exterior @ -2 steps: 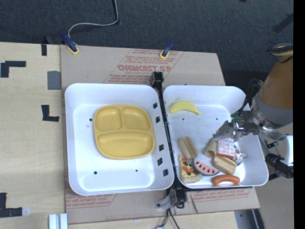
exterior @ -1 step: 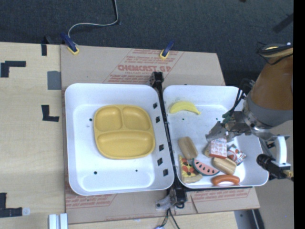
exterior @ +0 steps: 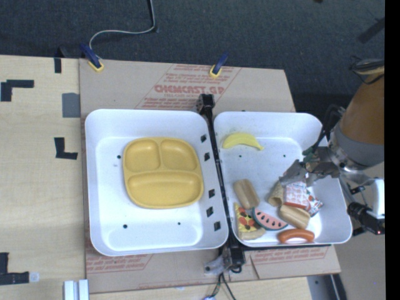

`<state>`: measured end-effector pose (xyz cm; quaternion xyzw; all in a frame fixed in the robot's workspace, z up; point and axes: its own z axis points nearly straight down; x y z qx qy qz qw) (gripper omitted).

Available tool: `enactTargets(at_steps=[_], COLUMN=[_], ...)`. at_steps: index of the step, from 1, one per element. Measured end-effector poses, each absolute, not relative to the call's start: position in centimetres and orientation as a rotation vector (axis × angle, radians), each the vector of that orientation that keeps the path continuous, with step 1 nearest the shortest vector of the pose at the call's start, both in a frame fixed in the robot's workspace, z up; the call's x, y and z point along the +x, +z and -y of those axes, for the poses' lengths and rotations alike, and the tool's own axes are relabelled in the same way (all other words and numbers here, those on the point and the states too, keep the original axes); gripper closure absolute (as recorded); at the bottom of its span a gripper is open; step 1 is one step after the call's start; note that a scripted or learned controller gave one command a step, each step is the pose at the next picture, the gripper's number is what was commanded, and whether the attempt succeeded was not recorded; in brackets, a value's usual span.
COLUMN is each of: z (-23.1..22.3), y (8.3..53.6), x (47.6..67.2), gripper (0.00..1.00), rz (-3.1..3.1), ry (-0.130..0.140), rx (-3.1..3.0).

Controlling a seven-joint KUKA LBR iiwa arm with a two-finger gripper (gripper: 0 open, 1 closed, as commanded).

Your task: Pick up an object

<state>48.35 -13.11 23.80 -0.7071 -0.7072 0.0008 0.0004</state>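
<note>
**Arm reaching into the right bin beside the toy food pile**

The grey arm with its orange band [exterior: 369, 114] is leaning in from the right, and the gripper [exterior: 304, 170] is hanging low over the right bin [exterior: 275, 120], close to that bin's right wall. The dark metal of the gripper is blurring into the things under it, so how far the jaws are standing apart, and whether they are closing on anything, cannot be told.

Just below the gripper, a red-and-white packet [exterior: 298, 196] is lying near a small tan piece [exterior: 275, 196]. A bread roll [exterior: 295, 217] is resting just under the packet, and a red sausage [exterior: 295, 235] is lying along the near wall. To their left, a watermelon slice [exterior: 269, 220] is lying against a flat yellow item [exterior: 245, 222], with a brown hot-dog bun [exterior: 246, 194] just above it. A yellow banana [exterior: 242, 141] is sitting well apart from the pile, near the far wall.

In the left bin [exterior: 103, 167], a yellow divided plate [exterior: 164, 172] is lying flat near the middle. Both bins are sitting on a cardboard sheet [exterior: 181, 86] on the tabletop [exterior: 31, 199].
</note>
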Motion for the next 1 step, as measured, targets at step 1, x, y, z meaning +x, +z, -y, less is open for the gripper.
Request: enactTargets(at_steps=[1], z=[7.88], y=[23.42], x=[48.39], gripper=[1.0], rz=[2.223], ry=[0.001], rx=[-2.218])
